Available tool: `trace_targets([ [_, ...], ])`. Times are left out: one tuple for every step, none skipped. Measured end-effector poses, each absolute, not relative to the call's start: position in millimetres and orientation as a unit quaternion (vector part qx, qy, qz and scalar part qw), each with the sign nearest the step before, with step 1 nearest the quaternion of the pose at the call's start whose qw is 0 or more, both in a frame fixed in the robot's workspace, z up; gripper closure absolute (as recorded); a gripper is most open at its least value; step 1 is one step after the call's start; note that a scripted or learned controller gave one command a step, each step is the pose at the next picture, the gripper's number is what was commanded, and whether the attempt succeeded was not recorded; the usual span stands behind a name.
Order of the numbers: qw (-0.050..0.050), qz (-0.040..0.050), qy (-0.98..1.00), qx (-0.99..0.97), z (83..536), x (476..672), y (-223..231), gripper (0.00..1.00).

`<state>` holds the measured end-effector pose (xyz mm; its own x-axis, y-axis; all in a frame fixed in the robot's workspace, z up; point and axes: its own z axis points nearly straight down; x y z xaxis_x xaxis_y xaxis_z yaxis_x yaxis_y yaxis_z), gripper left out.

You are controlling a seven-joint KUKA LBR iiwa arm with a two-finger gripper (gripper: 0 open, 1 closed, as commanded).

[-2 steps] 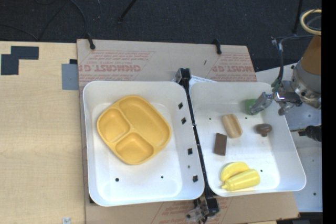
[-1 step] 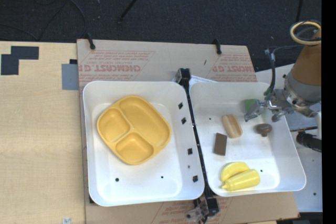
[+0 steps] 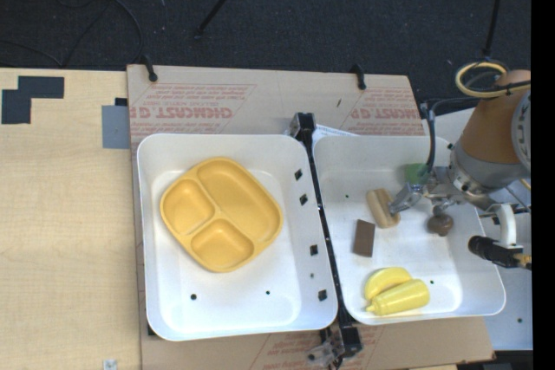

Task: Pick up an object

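Left bin (image 3: 165,308): shallow, white, holding a yellow divided plate (image 3: 220,213) with three compartments, set toward 10 o'clock of the bin floor, turned at a slant.
Plate compartments: all three bare yellow.
Right bin (image 3: 486,301): shallow, white, touching the left bin along a dark divider; holding four loose things.
Tan block (image 3: 381,208): near the bin's middle, tilted, just beside the fingers.
Brown block (image 3: 364,237): flat, at 6 o'clock of the tan block, apart from it.
Yellow pieces (image 3: 396,290): two, banana-like, lying together at 6 o'clock of the bin, touching one another.
Dark round lump (image 3: 440,224): at 3 o'clock of the tan block, under the wrist; kind hard to make out.
Gripper (image 3: 420,197): low inside the right bin, reaching in from 3 o'clock; fingers spread apart, nothing seen between them.
Arm (image 3: 496,127): orange band showing, grey body cut off at the frame's edge.
Cardboard sheet (image 3: 260,100): under both bins, printed lettering upside down.
Small green bit at 12 o'clock of the gripper: too small to tell.
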<state>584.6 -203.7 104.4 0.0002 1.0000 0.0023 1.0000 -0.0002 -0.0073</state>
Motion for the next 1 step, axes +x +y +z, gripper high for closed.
trace_targets([
  [0.001, -0.0003, -0.707, -0.707, 91.1, 586.2, -203.3, 0.00],
])
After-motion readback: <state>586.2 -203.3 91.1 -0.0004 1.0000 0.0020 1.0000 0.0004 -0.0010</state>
